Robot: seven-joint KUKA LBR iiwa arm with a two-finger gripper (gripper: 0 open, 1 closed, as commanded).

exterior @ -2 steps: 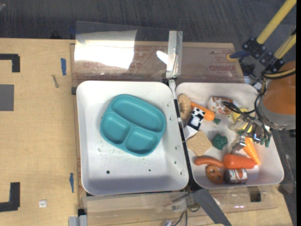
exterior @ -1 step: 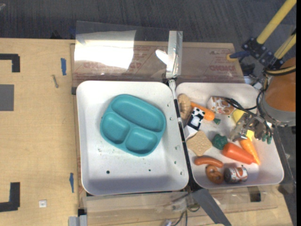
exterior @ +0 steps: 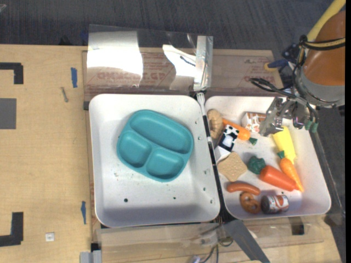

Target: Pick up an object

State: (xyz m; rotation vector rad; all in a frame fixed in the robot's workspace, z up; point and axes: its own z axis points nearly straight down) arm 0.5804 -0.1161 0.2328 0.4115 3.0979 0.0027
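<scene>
Gripper (exterior: 277, 120) low over far right of right bin (exterior: 321, 199); finger state impossible to tell. Yellow corn (exterior: 284, 141) just nearer, long axis running near-far.

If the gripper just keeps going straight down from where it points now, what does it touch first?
Probably the small red-and-white packet or bare floor of the right bin beside it. The gripper hangs over that bin's far end, between the packet and the yellow corn piece; depth is hard to judge.
</scene>
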